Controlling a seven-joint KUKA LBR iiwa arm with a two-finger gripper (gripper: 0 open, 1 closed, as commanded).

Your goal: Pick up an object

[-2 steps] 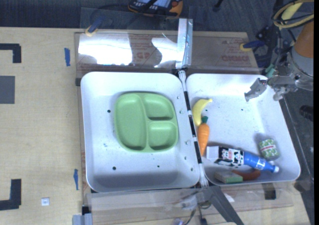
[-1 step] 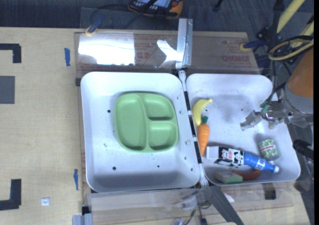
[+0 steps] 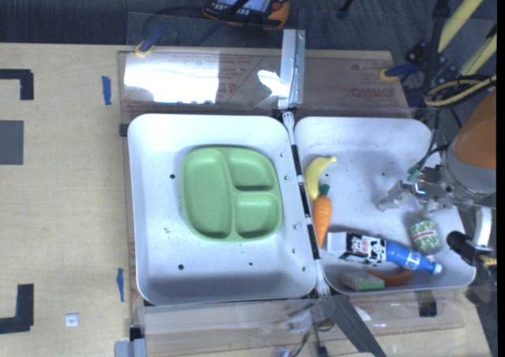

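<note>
- As my wrist hangs over the right bin (image 3: 371,136), at its right side, my jaws sit above bare white floor; the metal parts blur together, so I cannot tell whether the jaws are apart or together. Nothing is visible between them.
- Target judged nearest: the small can (image 3: 424,234), green and white, lying just to the near side of the jaws. It looks short and rounded, with no clear long axis from this angle.
- Governing relation: the coming move calls for a short shift toward the near edge, then a descent. My arm (image 3: 473,150) enters from the right, so that approach is unobstructed.
- Hazard: the blue bottle (image 3: 408,257) lies just beyond the small can on the near side, long axis running left to right. It appears smooth and cylindrical, and likely to roll if nudged.
- Other contents, all left of the jaws: a curved yellow banana (image 3: 317,174) and a tapered orange carrot (image 3: 322,217) along the left wall, and a black-and-white carton (image 3: 359,246).
- The left bin (image 3: 150,189) holds a green divided plate (image 3: 205,189), smooth and moulded.
</note>
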